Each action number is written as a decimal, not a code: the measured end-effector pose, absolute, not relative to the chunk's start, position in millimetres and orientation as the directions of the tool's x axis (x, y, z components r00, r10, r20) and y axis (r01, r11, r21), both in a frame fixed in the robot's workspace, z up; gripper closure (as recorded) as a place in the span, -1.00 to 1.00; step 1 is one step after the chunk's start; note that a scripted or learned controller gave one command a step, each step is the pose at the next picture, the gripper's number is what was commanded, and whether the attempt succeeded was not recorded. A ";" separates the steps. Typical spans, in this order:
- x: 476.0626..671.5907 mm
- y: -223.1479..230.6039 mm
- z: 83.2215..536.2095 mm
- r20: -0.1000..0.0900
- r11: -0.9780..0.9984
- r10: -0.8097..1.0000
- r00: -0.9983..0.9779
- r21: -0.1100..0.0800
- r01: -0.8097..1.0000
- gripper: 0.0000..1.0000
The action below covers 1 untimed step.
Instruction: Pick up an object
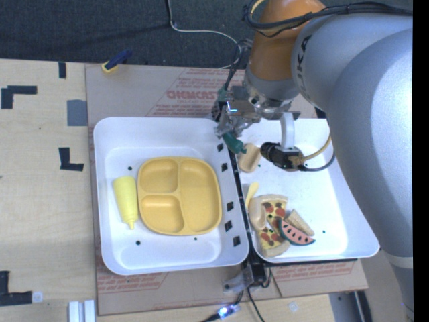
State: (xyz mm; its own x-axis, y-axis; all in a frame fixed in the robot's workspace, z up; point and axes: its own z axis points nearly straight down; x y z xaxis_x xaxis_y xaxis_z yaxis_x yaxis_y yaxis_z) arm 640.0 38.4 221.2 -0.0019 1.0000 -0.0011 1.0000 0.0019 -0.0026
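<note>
Item 1. Arm (362, 66): grey, orange band (285, 25) above the wrist, reaching in from the right. Its gripper (231, 123) hangs over the far end of the wall shared by the two bins. Whether the gripper is apart or together cannot be told from this slant.

Item 2. Small green bit (233, 141): just below the gripper, at the shared wall (held or merely lying there, unclear).

Item 3. Left bin (100, 180): a yellow plate (179, 196) with three compartments lies flat in the middle. A yellow bottle (126, 200) lies on its side just beside the plate's left edge.

Item 4. Right bin (355, 233): a beige piece (250, 158) lies near the gripper, close to the shared wall. A thin yellow strip (251, 194) lies against that wall. A pizza slice (267, 225) is at the near end, with a watermelon slice (295, 232) touching its right side.

Item 5. Cardboard sheet (167, 92) under both bins, on the pale worktop (40, 200).
</note>
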 end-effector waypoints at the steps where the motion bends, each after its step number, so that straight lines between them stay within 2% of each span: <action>1: 648.1 38.1 214.6 -0.002 0.002 1.000 -0.002 -0.002 1.000 1.00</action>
